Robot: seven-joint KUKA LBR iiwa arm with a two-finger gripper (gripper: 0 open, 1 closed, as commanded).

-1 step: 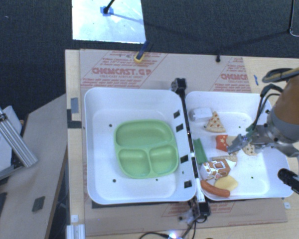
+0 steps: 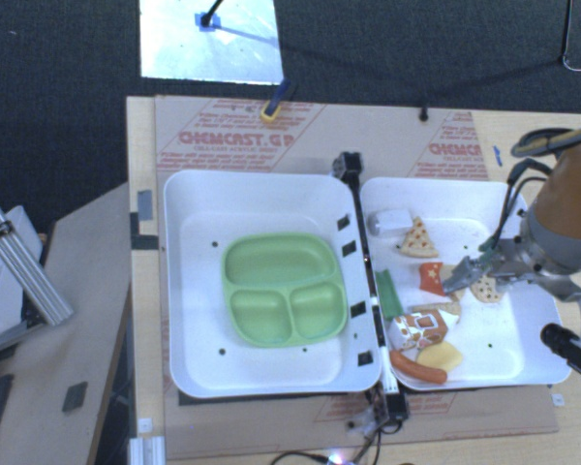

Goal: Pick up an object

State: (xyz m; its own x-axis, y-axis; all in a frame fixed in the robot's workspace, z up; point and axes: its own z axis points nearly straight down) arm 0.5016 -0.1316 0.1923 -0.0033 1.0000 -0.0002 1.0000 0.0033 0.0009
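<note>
The right bin point(image 2: 523, 361) holds several toy foods. A pizza slice point(image 2: 418, 240) lies near its back, with a white and grey piece point(image 2: 391, 222) behind it. A red piece point(image 2: 431, 277) sits mid-bin and a brown cookie point(image 2: 484, 290) lies to its right. A green strip point(image 2: 385, 294) lies along the left wall. A small printed house-shaped box point(image 2: 421, 328), a yellow piece point(image 2: 444, 356) and a sausage point(image 2: 415, 368) are at the front. My gripper point(image 2: 458, 278) hangs low between the red piece and the cookie, pointing left, with nothing visibly held.
The left bin point(image 2: 198, 356) holds a green divided plate point(image 2: 281, 289). The grey and orange arm point(image 2: 566, 216) covers the right bin's right side. A black clamp bar point(image 2: 363, 260) runs between the bins.
</note>
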